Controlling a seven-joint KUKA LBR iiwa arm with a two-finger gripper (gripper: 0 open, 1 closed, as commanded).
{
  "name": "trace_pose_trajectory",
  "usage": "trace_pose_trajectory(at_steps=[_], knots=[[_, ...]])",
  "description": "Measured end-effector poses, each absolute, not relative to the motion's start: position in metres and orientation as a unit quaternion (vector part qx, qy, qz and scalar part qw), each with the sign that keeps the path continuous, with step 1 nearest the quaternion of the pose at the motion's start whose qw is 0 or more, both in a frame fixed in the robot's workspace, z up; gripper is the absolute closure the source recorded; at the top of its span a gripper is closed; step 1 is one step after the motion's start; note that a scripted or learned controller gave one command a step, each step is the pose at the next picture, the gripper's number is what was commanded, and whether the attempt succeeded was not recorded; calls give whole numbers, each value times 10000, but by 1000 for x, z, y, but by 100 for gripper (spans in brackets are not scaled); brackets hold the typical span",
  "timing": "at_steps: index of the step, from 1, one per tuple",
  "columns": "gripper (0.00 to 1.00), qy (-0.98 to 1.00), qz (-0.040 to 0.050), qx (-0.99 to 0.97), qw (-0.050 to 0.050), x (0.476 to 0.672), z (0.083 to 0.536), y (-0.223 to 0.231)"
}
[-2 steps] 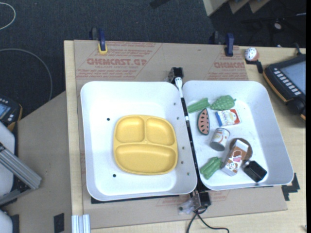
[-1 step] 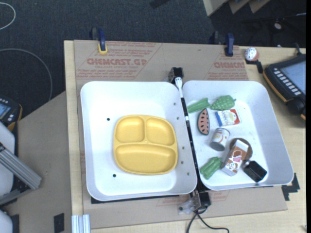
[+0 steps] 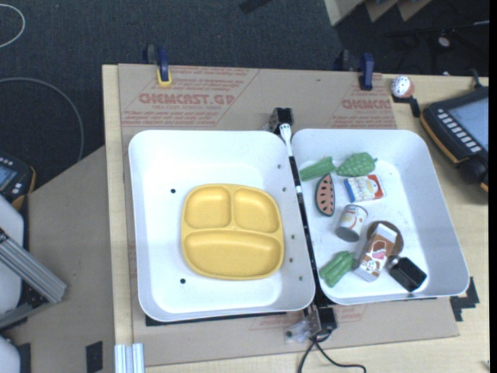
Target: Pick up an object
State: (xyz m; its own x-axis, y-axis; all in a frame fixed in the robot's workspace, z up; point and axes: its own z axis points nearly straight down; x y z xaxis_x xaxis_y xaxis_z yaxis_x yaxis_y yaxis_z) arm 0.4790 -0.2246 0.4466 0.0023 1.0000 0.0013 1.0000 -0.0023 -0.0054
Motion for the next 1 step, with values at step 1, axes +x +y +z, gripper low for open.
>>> trace_pose_trajectory(at_steps=[1], knots=[[100, -7073, -4, -7069, -35, 480, 461, -224]])
